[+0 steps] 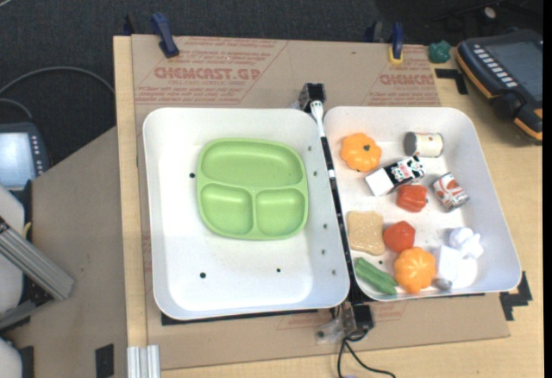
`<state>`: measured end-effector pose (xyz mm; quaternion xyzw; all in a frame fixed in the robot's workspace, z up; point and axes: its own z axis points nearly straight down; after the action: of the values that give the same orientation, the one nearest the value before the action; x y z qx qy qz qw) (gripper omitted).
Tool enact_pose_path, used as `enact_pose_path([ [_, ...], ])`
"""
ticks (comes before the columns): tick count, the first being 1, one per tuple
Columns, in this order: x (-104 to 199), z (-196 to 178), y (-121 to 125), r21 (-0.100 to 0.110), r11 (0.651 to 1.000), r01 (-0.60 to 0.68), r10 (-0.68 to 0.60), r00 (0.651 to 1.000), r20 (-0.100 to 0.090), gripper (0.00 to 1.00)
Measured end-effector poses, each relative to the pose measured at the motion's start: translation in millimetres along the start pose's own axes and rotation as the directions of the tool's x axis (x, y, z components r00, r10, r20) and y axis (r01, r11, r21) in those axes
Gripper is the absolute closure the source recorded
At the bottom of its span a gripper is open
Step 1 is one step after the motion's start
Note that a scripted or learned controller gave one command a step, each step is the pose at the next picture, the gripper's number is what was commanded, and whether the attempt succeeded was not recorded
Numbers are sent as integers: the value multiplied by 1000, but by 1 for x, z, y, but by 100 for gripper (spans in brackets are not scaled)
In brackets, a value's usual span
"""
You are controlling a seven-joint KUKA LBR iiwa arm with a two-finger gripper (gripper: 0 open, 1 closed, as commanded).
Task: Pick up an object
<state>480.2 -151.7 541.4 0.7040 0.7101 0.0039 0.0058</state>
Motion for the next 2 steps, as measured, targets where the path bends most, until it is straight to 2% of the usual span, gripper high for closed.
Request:
enact_pose_path([
  [1,92,170,-4,32,999,0,0,1000,-8,100],
  [2,239,306,-6,28,1000,6,-6,1000,-6,100],
])
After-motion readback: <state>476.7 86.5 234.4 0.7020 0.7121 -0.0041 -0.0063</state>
